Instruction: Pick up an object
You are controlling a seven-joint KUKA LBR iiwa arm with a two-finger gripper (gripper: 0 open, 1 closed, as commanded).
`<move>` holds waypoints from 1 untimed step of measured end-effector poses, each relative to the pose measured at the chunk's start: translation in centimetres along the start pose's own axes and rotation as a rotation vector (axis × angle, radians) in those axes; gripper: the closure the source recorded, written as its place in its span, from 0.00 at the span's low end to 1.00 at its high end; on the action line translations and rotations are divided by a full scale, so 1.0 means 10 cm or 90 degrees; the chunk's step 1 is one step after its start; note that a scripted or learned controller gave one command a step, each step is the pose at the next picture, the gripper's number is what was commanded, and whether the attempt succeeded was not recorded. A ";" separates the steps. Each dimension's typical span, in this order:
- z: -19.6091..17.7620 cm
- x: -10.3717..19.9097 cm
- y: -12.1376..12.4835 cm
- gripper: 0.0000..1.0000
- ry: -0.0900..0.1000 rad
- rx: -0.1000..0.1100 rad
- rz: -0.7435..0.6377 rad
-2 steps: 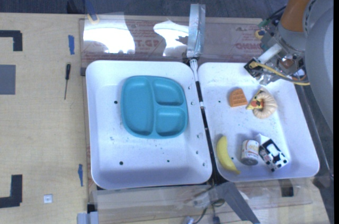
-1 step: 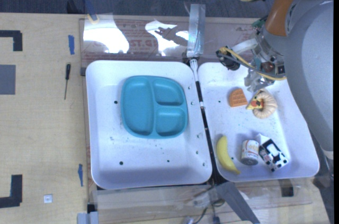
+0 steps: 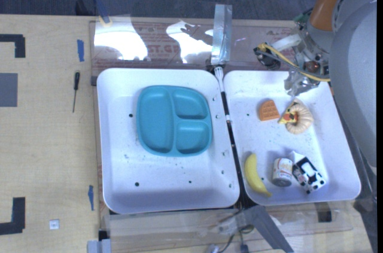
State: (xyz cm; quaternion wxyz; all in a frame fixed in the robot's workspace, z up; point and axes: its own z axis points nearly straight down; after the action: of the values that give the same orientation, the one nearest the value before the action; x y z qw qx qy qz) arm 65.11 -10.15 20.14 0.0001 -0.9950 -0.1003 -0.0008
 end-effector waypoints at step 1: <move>0.18 0.08 -0.17 1.00 -0.004 0.002 -0.001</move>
State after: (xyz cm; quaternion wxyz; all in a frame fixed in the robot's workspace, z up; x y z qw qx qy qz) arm 65.60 -8.32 18.33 0.0014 -0.9948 -0.1014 0.0023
